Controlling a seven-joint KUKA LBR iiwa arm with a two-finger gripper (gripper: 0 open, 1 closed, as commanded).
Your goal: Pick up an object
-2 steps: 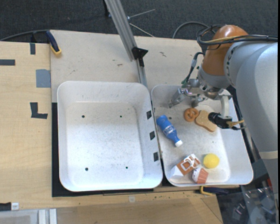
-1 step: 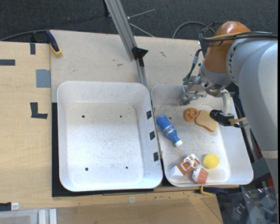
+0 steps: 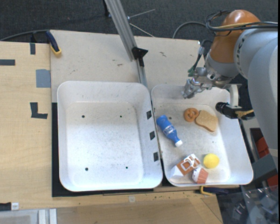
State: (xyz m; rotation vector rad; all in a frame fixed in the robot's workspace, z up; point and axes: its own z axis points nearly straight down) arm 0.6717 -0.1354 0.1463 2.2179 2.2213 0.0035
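Five objs lie in the right bin (image 3: 246,157); the gripper (image 3: 190,90) hangs at its far edge, above the pretzel (image 3: 191,114). Jaw state I cannot tell. Risk: pretzel touches the bread slice (image 3: 207,120), so a grasp may push both and slip.

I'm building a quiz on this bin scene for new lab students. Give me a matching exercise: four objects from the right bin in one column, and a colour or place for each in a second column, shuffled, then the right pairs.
Things
1. bottle
2. ball
3. pretzel
4. carton

Descriptions
A. yellow, near the right bin's front right corner
B. orange and white, lying at the bin's front edge
C. blue with a white cap, beside the bin's left wall
D. brown, touching the slice of bread

Pairs: 1-C, 2-A, 3-D, 4-B
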